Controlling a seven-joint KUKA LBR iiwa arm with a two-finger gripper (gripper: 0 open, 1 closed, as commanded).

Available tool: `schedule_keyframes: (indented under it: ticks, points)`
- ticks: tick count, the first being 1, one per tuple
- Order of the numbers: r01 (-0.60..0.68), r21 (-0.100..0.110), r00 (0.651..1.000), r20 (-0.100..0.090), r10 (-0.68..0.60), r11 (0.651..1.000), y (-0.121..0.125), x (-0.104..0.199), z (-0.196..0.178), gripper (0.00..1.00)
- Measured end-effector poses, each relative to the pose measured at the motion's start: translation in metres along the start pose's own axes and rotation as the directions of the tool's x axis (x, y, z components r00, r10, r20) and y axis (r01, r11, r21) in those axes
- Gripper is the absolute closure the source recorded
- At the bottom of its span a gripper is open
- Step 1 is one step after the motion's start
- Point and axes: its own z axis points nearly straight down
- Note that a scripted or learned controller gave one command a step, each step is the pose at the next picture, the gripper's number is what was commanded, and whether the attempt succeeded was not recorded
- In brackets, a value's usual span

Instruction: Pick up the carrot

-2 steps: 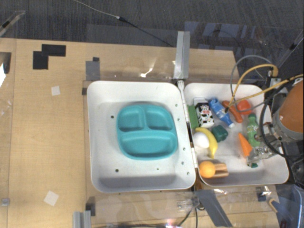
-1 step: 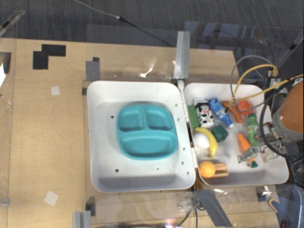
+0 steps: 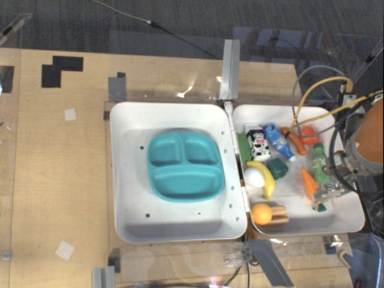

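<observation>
I'm seeing the carrot (image 3: 309,183) lying just left of my hand (image 3: 326,192), pointing toward the worktop's near edge; grip state unclear.

carrot (image 3: 308,183) orange | plate (image 3: 185,165) teal | banana (image 3: 266,179) yellow | bins (image 3: 129,161) white

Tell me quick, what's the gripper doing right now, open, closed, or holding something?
Gripper: low in the right bin, right beside the carrot; whether it holds anything cannot be told.
</observation>
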Motion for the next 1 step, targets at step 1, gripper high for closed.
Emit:
schedule_keyframes:
  ticks: [1]
  points:
    - [0.000, -0.001, 1.000, 0.000, 0.000, 1.000, 0.0002, 0.0002, 0.0003, 0.00]
